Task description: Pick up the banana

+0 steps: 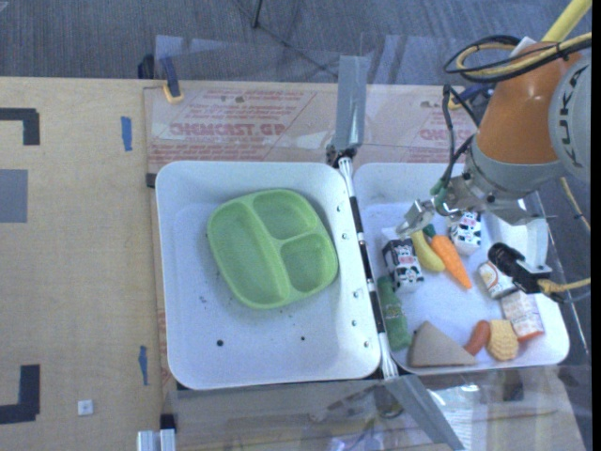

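Lying nearest: a tan wedge (438, 348) against the near rim of the right bin (380, 200), with a small orange-red piece (479, 334) and a yellow waffled biscuit (503, 342) just to its right.
Near-left wall: a long green vegetable (394, 318) lies along the wall that divides the 2 bins.
Right side: a small carton with a red label (524, 315), and beyond it a small tin (490, 278).
Banana: the banana (427, 252) lies mid-bin, slanted, not lifted.
Crowding it: a carrot (454, 262) lies alongside on its right, touching or nearly so. A cow-patterned carton (404, 263) stands just left. A 2nd cow-patterned carton (467, 232) sits just beyond the carrot's far end.
Gripper: the gripper (427, 216) hangs low over the banana's far end. Whether it is spread or pressed together cannot be told, and nothing is seen held in it.
Left bin: the left bin (178, 280) holds a green plate with 3 compartments (272, 248), well apart from the banana.
Beyond: a cardboard sheet (235, 125) with red print lies behind both bins.
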